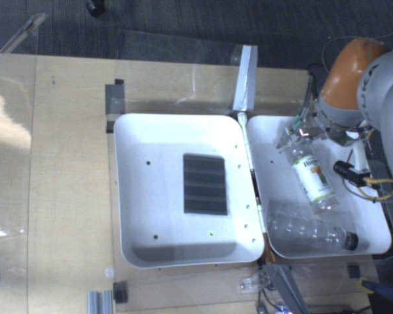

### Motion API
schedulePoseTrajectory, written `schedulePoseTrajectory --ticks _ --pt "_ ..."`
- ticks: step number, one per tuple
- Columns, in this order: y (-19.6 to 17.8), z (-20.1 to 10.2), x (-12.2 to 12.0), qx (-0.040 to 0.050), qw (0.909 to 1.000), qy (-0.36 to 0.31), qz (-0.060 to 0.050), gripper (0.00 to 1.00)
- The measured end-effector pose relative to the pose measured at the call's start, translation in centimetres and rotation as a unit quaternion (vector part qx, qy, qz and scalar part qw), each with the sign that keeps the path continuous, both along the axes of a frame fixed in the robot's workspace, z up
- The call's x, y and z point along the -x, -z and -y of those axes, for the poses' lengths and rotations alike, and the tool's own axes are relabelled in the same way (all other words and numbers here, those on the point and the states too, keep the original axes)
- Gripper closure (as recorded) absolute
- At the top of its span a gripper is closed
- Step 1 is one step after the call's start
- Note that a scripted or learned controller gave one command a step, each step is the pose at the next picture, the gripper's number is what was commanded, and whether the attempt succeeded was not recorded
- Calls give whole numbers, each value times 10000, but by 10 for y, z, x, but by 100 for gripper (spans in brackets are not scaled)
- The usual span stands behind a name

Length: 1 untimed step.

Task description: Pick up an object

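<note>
The approach step was judged to be in hand: the end effector (300, 131) was seen at the upper part of the right bin (380, 237), lowered over the top end of a clear plastic bottle (312, 178) with a white-and-green label. Whether it was spread or pressed together could not be told. The bottle was laid on its side, slanting toward the lower right. A second clear bottle (314, 231) with a dark cap was seen along the bin's lower edge. A secure closure, then a lift, would be called for next.
</note>
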<state>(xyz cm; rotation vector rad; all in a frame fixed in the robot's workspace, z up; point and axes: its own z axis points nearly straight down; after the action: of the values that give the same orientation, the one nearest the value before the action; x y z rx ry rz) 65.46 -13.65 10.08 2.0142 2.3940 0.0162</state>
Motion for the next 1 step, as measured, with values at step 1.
schedulePoseTrajectory --ticks 1 --pt "-86 -59 -3 10 9943 -1063 -44 100"
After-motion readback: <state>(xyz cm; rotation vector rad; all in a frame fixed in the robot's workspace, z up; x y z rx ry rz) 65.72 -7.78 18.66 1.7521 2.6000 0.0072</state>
